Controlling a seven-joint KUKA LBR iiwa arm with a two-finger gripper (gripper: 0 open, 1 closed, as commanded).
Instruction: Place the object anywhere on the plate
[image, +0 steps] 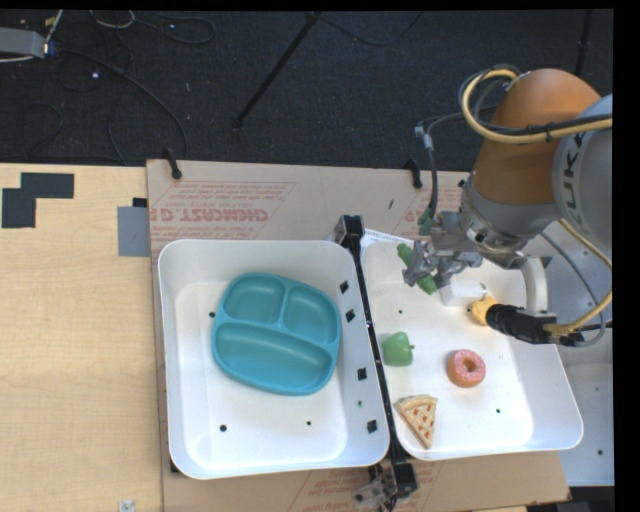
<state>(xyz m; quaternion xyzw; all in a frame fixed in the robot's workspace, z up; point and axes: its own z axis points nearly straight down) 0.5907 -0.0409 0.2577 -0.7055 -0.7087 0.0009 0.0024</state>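
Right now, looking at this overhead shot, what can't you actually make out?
- Pincer, camera view: the wrist above hides its fingers, so open or shut is unclear. Something green sits at its tip; held or not, I can't tell.
- Yellow object: partly covered by the black cable end.
- Right bin: its far right corner lies under the arm.
- Plate: compartment depth unreadable from above.
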